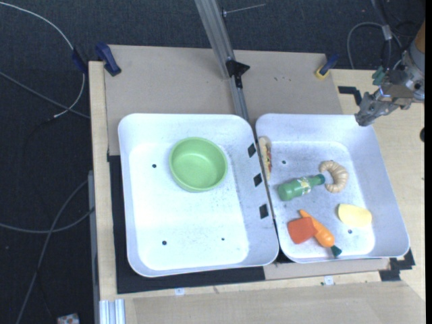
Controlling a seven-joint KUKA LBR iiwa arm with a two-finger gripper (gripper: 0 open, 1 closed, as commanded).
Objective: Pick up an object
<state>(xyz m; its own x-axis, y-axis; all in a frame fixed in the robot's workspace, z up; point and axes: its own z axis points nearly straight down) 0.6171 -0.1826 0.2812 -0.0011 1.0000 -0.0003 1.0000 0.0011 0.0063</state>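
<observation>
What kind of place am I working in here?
Probably a robotics lab grasping rig, not a home: two white bins on a clamped board, toy items like a green bowl and bottle, loose cables on dark carpet.

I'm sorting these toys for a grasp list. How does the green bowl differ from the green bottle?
The green bowl is pale green, round and open-topped; the green bottle is darker green, slim, with a lighter neck. The bowl sits upright in the left bin; the bottle lies on its side in the right bin, beside other toys. The bowl looks clearly larger. Both rest on a white bin floor, away from the pincer.
</observation>
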